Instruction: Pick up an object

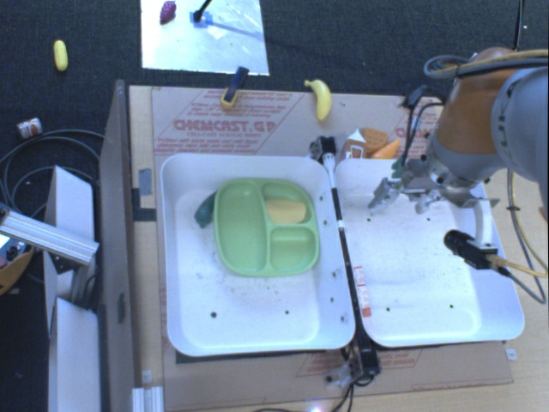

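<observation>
Well to the left of the jaws, we see a green divided tray (262, 243) in the left bin (184, 316), a yellow object (287, 210) in its upper compartment and something dark green (204, 210) touching its left edge. We find the gripper (383, 197) over the right bin (429, 312), jaws spread apart with nothing between them.

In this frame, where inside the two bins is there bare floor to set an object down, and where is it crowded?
Left bin: bare along the near edge, below the green tray; the tray and yellow piece crowd its middle. Right bin: bare across its middle and near half; the gripper and arm hang over its far end.
</observation>
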`<action>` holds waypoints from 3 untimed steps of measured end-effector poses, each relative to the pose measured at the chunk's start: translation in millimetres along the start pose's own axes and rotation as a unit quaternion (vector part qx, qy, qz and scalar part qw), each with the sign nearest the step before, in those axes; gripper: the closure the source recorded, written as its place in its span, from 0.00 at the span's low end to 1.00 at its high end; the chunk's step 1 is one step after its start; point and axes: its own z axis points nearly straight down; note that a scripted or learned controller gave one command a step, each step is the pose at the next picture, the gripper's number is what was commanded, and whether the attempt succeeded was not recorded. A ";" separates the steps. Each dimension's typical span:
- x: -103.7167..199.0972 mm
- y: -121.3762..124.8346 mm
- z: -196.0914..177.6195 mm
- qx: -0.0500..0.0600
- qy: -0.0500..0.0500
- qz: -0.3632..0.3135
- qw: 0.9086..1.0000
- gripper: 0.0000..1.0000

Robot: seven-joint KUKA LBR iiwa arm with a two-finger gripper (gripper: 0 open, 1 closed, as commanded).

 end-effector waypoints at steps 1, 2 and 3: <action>-6.7 1.2 -2.9 -0.003 -0.003 0.004 1.000 0.00; -16.8 24.4 105.3 -0.002 -0.003 0.005 1.000 0.00; -80.1 34.3 99.1 -0.004 -0.004 0.007 1.000 0.00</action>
